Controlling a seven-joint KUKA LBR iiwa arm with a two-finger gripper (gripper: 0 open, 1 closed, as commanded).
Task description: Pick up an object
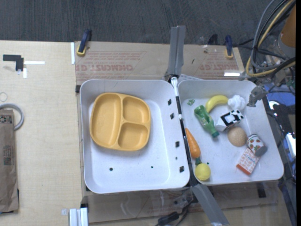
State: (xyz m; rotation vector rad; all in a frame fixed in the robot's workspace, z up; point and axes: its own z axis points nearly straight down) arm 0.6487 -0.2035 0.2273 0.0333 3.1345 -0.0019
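Bright and even from overhead, with no harsh shadows anywhere. Faint glare across the left white bin (94,173) floor and along the right white bin (273,173) rim. Only thin, soft shadows under the yellow divided plate (120,121) and the banana (216,101). Mild softness overall, slight grain on the dark carpet (141,8) at top. Cables (270,27) at upper right blurred, edges less crisp than the centre.

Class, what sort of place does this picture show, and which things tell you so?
Probably a robotics lab bench: two white bins clamped side by side, toy food such as a banana and carrot, and bundled cables at right.
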